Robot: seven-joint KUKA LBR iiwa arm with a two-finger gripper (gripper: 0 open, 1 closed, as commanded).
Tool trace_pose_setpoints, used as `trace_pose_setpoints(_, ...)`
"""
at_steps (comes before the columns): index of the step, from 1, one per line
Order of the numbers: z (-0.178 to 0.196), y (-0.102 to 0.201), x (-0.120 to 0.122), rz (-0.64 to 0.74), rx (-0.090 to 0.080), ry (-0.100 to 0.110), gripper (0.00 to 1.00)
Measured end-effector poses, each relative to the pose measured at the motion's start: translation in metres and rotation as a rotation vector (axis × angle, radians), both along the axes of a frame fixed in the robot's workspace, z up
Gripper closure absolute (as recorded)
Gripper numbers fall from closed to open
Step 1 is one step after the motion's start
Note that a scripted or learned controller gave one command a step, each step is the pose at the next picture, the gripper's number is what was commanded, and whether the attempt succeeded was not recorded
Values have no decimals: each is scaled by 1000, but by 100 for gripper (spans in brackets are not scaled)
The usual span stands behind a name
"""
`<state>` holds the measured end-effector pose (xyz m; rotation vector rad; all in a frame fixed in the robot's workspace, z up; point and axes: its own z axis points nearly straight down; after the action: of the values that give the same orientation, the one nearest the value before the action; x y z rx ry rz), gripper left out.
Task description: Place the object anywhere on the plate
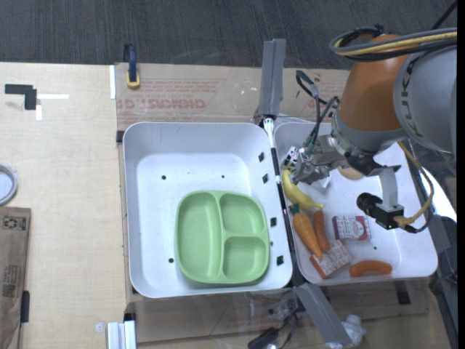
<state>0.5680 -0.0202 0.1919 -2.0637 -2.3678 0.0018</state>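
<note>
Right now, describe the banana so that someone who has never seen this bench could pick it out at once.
Look at the right white bin, the one crowded with toy food, not the one holding the green plate. Along its left wall, just below the robot's hand, lies the banana. It is the only yellow, curved item; the carrots right below it are orange and straight.

Plate (221,237) in left bin (145,195), banana (294,191), carrots (311,233), two cartons (352,228) and sausage (370,268) in right bin (421,257), claw (312,167) over right bin's rear-left, above banana.
</note>
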Motion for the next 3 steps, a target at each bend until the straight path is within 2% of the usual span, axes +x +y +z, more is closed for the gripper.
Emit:
trace_pose_setpoints(1,11,61,-39,75,-1,4,100)
trace_pose_setpoints(2,-1,123,-58,233,-1,4,100)
trace_pose_setpoints(3,-1,123,-58,233,-1,4,0)
